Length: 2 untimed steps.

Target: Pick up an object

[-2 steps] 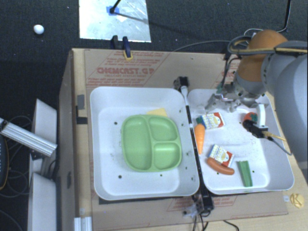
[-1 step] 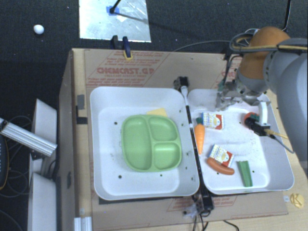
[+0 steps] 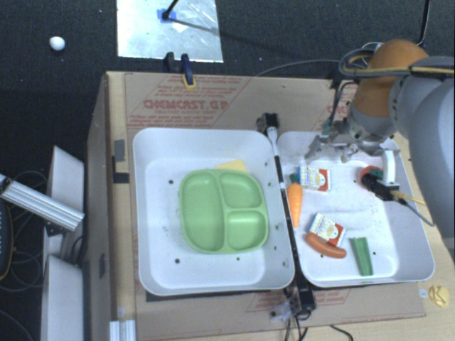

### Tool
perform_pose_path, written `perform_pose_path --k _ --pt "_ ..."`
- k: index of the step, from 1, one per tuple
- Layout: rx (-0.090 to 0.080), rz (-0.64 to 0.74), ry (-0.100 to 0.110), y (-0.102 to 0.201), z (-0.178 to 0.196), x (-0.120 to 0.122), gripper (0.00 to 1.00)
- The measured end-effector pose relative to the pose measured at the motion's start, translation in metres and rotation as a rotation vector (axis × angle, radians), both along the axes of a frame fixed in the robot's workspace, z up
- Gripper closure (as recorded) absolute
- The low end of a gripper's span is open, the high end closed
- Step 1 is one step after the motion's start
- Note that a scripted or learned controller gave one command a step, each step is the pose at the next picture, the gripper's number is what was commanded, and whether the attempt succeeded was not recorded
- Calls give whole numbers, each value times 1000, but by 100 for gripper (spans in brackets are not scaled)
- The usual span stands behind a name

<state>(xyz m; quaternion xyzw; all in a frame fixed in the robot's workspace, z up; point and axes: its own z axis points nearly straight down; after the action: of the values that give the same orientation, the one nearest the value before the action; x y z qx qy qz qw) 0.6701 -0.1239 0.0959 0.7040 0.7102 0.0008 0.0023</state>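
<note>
The right bin [image 3: 409,240] holds an orange carrot [image 3: 294,201] by its left wall and a small white, red and yellow carton [image 3: 315,178] near the far side. A second such carton [image 3: 326,228] lies nearer the front, with a red sausage [image 3: 326,246] and a green block [image 3: 362,256] beside it. My gripper [image 3: 330,150] hangs over the far part of this bin, just above and behind the first carton. Its fingers are spread open with nothing between them. A small red thing [image 3: 367,170] is partly hidden at the right.
The left bin [image 3: 160,183] holds a green divided plate [image 3: 222,210] with a yellow piece [image 3: 232,165] poking out behind it. A black divider rail [image 3: 281,190] runs between the bins. The grey arm [image 3: 419,112] covers the right bin's far right corner.
</note>
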Motion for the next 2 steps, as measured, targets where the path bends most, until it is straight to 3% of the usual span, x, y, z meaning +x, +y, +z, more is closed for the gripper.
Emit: perform_pose_path --k 1,2 --pt "1 -4 2 4 -11 -1 0" --pt "0 -2 -1 3 1 0 100"
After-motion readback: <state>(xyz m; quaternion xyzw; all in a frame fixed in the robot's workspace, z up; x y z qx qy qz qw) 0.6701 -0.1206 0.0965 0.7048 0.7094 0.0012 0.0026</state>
